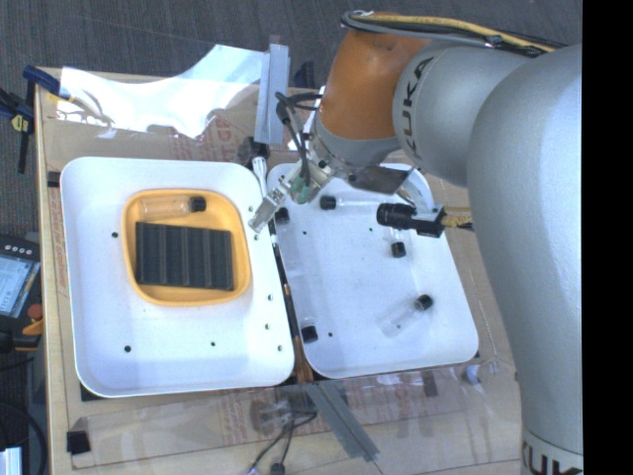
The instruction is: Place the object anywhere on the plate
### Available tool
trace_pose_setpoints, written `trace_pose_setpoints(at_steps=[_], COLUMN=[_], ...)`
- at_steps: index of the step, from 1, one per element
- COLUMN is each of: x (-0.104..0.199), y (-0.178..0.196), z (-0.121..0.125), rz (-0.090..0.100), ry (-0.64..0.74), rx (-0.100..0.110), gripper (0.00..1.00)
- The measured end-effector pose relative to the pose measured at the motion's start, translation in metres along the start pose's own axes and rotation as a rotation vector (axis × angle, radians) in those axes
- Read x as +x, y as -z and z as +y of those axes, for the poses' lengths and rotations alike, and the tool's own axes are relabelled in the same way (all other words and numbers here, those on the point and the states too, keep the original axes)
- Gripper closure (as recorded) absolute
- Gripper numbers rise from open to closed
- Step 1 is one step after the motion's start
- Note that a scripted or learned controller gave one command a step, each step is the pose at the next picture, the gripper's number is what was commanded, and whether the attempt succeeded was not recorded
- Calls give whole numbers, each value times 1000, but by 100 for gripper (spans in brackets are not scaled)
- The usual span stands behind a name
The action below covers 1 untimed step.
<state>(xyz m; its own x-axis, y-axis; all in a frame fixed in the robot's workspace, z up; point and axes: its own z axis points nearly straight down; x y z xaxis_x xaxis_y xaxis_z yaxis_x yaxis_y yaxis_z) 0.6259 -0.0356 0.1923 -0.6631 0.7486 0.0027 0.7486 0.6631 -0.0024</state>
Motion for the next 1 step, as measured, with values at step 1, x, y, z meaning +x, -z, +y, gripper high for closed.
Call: trace_pose_setpoints(at_steps=[1], x=[27], y=[0], z=[37], rz=[-3], ry=[41], rx=[-5], gripper=[0])
